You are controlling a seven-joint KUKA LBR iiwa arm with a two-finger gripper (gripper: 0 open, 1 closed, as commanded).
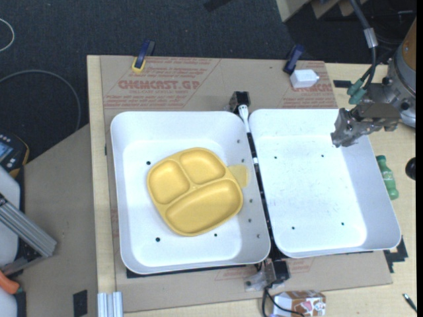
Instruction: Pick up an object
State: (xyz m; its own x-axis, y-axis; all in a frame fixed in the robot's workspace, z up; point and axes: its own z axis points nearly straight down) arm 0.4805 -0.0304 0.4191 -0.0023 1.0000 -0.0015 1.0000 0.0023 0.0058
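Note:
A yellow plate with three compartments [193, 190] lies flat in the left white bin [132, 137], slightly turned, its right rim near the bin's right wall. My gripper [345, 136] hangs over the far right part of the right white bin [310, 230], well away from the plate. Nothing shows under or between its grey fingertips. From above, the gap between the fingers cannot be made out.
Brown cardboard [198, 78] lies under both bins. A blue-and-yellow clamp [141, 56] and a blue clamp with a white block [299, 71] sit at the far edge. A green object [386, 177] lies right of the right bin. Cables hang near the arm.

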